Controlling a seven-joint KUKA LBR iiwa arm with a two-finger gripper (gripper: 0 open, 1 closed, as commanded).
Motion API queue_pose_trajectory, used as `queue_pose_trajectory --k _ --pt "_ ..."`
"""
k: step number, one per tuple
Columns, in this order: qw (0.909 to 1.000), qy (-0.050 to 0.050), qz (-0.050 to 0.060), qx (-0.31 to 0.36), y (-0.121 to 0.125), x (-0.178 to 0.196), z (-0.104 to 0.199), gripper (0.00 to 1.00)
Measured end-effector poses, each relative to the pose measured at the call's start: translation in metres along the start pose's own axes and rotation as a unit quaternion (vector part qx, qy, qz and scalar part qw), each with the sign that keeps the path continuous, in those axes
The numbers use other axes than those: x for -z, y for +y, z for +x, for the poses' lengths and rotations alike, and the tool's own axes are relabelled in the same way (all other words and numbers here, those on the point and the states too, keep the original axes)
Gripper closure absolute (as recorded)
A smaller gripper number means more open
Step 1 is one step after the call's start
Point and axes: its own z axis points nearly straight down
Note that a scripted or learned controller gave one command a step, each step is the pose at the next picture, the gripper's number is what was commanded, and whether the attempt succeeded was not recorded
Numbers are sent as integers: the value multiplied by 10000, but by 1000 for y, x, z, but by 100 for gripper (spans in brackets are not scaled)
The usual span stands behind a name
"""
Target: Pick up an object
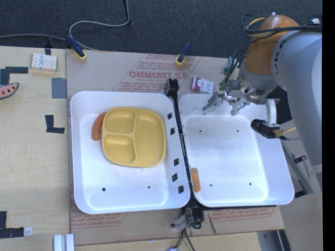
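The arm [290, 56] is the biggest thing here – grey, with an orange band above the wrist – and it reaches in from the right, ending over the far edge of the right bin [235, 190]. The gripper [226, 104] hangs there, above the far part of this bin; its two fingers stand apart, and nothing is between them.

The right bin lies below and in front of the gripper. The left bin [120, 195] is to the gripper's left, touching the right bin along the middle divider.

In the left bin, well to the left of the gripper, lies a yellow plate [134, 136] with three sections. Just beside the plate's far-left edge (the side away from the gripper) is an orange sausage [96, 127], partly under the plate rim.

A smaller orange piece [195, 179] lies in the right bin, against its left wall – nearer to the camera than the gripper, and apart from it.

Just left of the gripper, outside the bins on the cardboard, sits a small red and white packet [201, 84].
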Motion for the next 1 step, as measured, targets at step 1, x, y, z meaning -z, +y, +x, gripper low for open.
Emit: queue_pose_trajectory --k 1 --pt "10000 -12 -11 -3 7 -65 23 0"
